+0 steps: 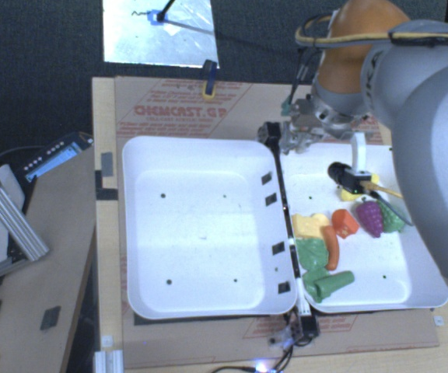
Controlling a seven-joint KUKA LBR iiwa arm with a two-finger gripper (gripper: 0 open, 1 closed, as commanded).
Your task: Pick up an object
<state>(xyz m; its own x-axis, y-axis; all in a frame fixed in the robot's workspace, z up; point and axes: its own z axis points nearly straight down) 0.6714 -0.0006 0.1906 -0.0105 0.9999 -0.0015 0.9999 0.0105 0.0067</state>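
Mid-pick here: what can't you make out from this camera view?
All in the camera view:
- the gripper: small and blurred; whether it holds anything is unclear.
- the right bin: its right side is covered by the arm.
- the green piece: partly hidden behind the purple grapes.
- the green toys: too blurred to name.

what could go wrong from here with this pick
1. The tool hangs at the far corner of the right bin, close to the shared rim where the two bins meet. If it comes down there, it may strike the rim instead of reaching a toy.
2. The yellow piece, orange piece, purple grapes and green piece lie crowded together. A grasp may shove neighbours aside or catch two at once.
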